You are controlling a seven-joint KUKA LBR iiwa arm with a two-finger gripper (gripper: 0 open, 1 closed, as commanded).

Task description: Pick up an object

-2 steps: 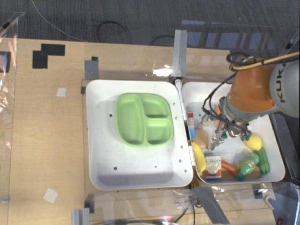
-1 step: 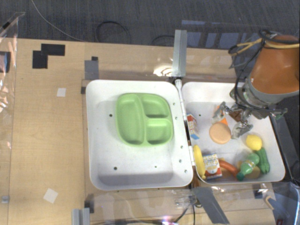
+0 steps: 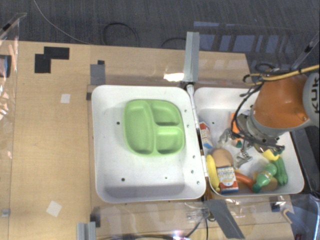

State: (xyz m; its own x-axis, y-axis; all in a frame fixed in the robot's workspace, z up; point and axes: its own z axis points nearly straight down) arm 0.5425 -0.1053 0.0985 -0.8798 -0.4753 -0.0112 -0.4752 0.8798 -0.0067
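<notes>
Arm with orange band (image 3: 280, 104) reaches in from 3 o'clock, wrist over the right bin (image 3: 220, 111). Gripper (image 3: 243, 151) sits low in that bin; finger state cannot tell, wrist hides it. Toy food clusters at the bin's 6 o'clock: banana (image 3: 212, 170) along the left wall, small red-and-white carton (image 3: 227, 179) just beside it, carrot (image 3: 244, 179), green bottle (image 3: 264, 178), green cucumber (image 3: 281, 170) at 4 o'clock. Left bin (image 3: 107, 149) holds a green divided tray (image 3: 152, 128), centered, slightly toward 12 o'clock.
</notes>
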